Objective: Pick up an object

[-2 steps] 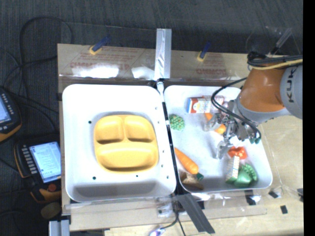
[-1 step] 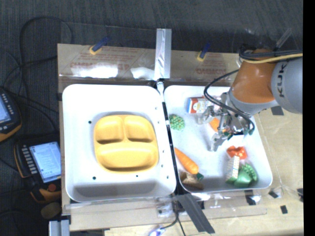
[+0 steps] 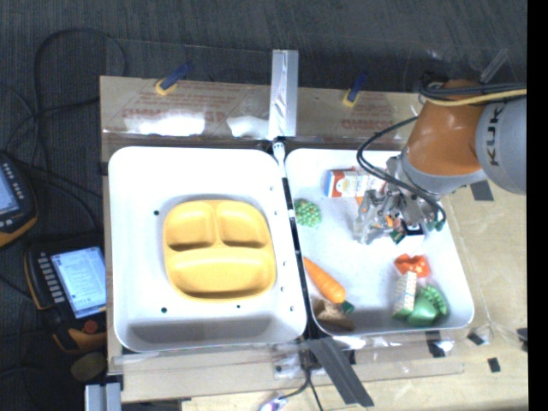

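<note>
Landmark for all entries: the right-hand bin [image 3: 462, 272].

1. Toy carrot [image 3: 325, 282]. Orange with a green tip, lying on a slant at the bin's near-left side, close to the divider. A brownish item [image 3: 330, 312] sits just beside it at the near-left corner; too indistinct to name.

2. Green toy vegetable [image 3: 425, 306]. Near-right corner of the bin, touching a pale ridged piece [image 3: 404, 293], with a small red-orange toy [image 3: 411, 265] just beyond.

3. Green ball-like toy [image 3: 307, 213]. Left edge of the bin, about mid-depth, well apart from the other items.

4. Gripper [image 3: 373, 226]. Low over the bin's middle, toward the far right, below the orange wrist band. Fingers point down; whether they are apart or together cannot be told. A small orange scrap shows just beside it, not clearly held.

5. Small carton [image 3: 342, 183]. White with a red-orange label, far part of the bin, just beyond the gripper.

6. Yellow divided tray [image 3: 221, 248]. In the neighbouring bin, to the left of the landmark.

Handling note: the carrot is probably the easiest pick. Likely light, rigid, smooth plastic; grasp across its thick middle, as the taper may slip.
</note>
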Robot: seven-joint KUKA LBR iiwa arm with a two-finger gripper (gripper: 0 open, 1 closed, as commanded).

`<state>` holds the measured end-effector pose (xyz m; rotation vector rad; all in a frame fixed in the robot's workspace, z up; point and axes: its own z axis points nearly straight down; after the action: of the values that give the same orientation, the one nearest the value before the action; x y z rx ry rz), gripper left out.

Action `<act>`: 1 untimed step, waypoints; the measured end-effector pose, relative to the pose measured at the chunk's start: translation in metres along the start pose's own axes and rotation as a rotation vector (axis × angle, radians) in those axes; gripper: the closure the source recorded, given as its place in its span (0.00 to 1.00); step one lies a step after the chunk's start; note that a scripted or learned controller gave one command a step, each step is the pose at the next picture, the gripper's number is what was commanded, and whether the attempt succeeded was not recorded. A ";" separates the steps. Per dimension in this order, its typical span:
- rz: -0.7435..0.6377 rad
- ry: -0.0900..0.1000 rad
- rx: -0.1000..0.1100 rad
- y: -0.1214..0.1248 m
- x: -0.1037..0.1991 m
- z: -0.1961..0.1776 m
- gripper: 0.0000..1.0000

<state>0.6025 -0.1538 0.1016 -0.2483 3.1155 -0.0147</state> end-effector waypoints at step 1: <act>0.123 0.010 -0.010 0.038 -0.020 -0.140 1.00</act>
<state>0.6139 -0.1119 0.2413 -0.0562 3.1355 0.0006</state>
